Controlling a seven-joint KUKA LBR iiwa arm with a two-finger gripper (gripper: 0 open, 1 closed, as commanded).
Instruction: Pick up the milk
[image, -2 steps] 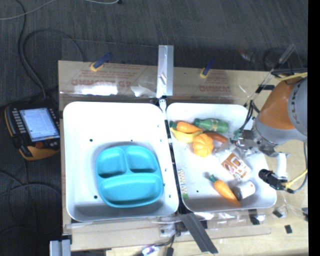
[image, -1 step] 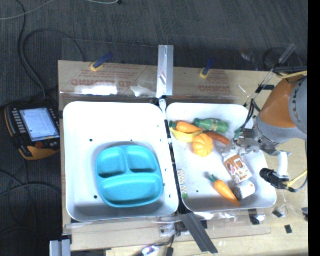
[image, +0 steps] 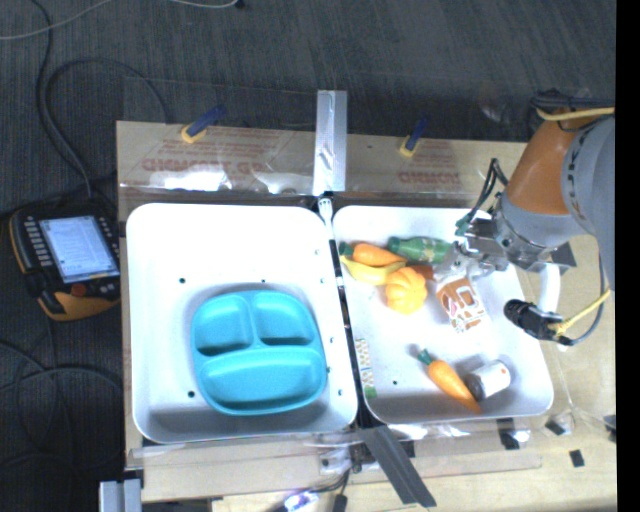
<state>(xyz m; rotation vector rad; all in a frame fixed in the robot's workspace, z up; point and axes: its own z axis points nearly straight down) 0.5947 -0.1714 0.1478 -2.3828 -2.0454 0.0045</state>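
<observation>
The milk (image: 462, 304) is a small orange-and-white carton lying tilted in the right bin (image: 530, 400), a little right of the bin's middle. My gripper (image: 470, 256) hangs over the bin's back right part, just behind the carton and close to its upper end. I cannot tell whether it touches the carton. The grey arm with its orange band (image: 540, 180) reaches in from the right.
In the right bin lie a green bottle (image: 420, 246), a banana (image: 362, 268), an orange fruit (image: 375, 254), a yellow pumpkin-like piece (image: 406, 290), a carrot (image: 446, 375) and a small can (image: 492, 379). A blue divided plate (image: 260, 350) sits in the left bin (image: 160, 300).
</observation>
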